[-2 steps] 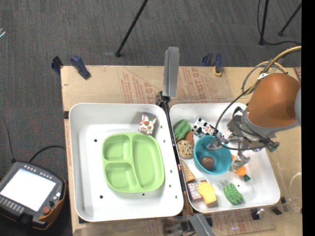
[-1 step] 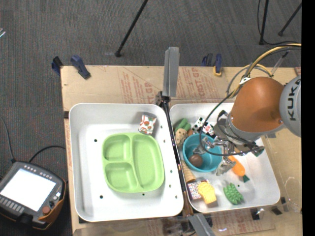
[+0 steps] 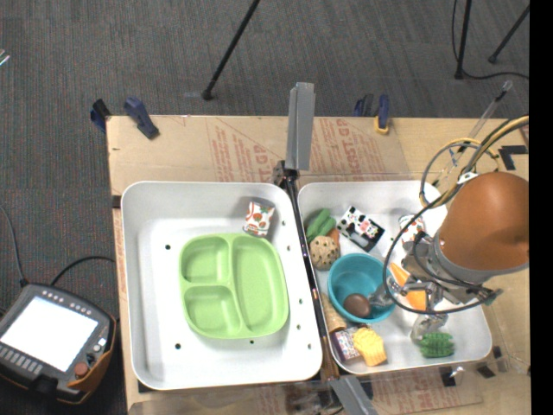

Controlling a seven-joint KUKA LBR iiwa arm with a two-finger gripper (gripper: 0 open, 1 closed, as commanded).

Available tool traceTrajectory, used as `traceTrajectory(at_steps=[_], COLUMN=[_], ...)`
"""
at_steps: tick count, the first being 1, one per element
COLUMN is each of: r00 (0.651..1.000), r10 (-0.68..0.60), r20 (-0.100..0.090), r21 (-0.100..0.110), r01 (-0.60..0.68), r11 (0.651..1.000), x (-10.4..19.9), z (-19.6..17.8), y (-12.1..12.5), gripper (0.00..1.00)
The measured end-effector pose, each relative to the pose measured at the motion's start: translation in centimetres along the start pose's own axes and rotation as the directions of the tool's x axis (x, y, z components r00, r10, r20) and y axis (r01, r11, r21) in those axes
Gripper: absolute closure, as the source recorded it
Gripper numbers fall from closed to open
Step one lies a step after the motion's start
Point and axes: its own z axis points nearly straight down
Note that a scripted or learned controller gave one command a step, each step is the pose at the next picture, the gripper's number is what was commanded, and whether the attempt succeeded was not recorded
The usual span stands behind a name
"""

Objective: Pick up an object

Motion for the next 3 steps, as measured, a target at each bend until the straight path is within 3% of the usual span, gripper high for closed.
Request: traceTrajectory(at_steps=[1, 2, 3], r00=[1.000, 0.980, 0.996], r10=[-0.004, 0.198, 0.083], r20=[0.006, 0.002, 0.018], r21=[0.003, 0.006, 0.038], r01=[0.004, -0.198, -0.084], r11=[1.000, 0.980, 0.996], x=[-0.4, -5.2, -3.8], z=[-1.2, -5.4, -1.9], y=[0.0, 3.3, 5.8], gripper=[1.00, 1.00, 1.00])
